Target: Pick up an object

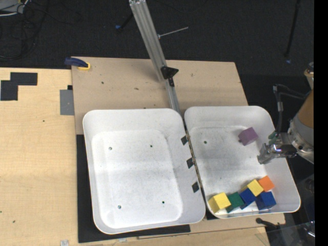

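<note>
I see the gripper over the right bin rim; finger state unclear. Wooden bench, dark floor behind.

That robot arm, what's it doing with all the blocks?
The robot arm is reaching in over the right edge of the right bin, and its gripper is low by the rim. It isn't holding anything. A purple block sits by itself just left of the gripper. The other blocks are bunched in the bin's near corner: yellow, green, blue and orange. The left bin sits right beside it.
</note>
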### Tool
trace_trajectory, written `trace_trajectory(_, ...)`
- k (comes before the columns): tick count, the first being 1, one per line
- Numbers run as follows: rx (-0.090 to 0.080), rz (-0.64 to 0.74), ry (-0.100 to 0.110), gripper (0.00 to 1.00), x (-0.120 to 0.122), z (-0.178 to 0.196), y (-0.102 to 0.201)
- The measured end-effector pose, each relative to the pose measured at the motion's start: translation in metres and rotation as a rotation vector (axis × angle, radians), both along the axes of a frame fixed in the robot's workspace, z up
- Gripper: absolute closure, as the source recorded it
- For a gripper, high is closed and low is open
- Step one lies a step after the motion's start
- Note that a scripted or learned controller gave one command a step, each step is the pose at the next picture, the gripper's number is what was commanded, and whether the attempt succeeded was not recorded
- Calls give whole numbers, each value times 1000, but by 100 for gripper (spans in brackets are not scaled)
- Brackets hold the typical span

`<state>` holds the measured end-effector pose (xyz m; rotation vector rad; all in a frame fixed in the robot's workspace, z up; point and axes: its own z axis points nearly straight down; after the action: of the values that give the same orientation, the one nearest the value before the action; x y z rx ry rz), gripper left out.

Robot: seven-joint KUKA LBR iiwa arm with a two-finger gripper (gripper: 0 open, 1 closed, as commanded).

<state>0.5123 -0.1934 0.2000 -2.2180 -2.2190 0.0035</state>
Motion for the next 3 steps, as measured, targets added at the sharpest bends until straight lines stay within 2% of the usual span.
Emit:
trace_trajectory(2, 2, 5, -3, 100, -4, 21, 108)
trace_trajectory(3, 2, 4, 0, 100, 1, 14, 167)
